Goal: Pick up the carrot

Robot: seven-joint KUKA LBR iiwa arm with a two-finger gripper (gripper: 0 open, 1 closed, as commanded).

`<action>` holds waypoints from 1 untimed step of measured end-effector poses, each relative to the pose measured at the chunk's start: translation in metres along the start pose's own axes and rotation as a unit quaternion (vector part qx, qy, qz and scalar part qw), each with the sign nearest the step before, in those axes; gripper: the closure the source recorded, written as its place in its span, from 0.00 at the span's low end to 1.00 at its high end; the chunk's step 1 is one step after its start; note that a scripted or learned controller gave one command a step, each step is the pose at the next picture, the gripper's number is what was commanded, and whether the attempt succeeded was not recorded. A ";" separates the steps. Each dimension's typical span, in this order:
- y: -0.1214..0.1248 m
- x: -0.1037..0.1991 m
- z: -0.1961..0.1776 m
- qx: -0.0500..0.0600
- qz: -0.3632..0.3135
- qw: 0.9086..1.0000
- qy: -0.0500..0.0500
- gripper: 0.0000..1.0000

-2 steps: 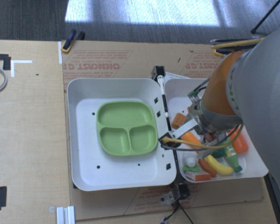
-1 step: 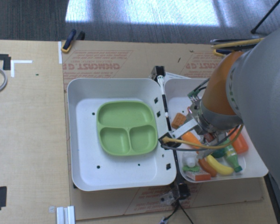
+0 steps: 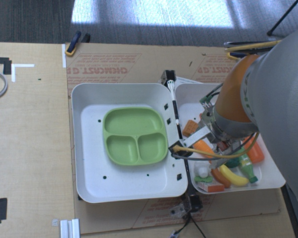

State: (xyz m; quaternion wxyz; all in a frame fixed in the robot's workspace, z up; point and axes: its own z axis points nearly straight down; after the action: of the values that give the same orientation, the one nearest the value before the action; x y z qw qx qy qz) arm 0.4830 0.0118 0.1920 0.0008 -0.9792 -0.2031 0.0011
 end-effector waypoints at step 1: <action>0.000 0.000 0.000 0.000 0.000 1.000 0.000 0.00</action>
State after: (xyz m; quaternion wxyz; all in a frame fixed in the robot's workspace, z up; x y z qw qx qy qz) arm 0.4830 0.0118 0.1919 0.0008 -0.9792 -0.2031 0.0011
